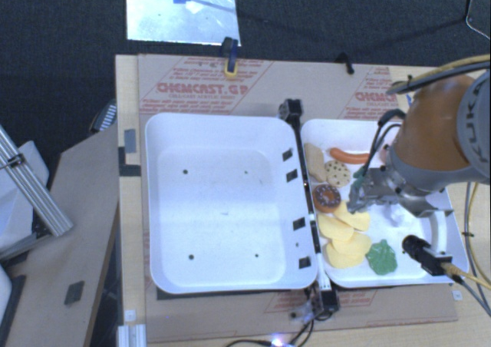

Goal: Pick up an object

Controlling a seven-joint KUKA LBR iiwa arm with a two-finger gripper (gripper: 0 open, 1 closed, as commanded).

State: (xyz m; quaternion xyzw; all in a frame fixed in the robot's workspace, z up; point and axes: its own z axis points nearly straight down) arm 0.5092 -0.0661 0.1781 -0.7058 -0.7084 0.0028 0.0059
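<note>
The right bin [349, 129] holds several toy foods: a red sausage [347, 156], a chocolate-chip cookie [337, 175], a tan bread slice [315, 161], a chocolate doughnut [326, 197], yellow pieces [342, 240] and a green leafy piece [381, 257]. My gripper [359, 199] hangs low over the middle of this bin, just right of the doughnut and above the yellow pieces. Its dark body hides the tips.
The left bin [222, 199] lies beside it, with a black hinged divider [301, 184] between the two. The grey arm with its orange band [433, 134] covers the right bin's far right side. Cardboard lies under both bins.
</note>
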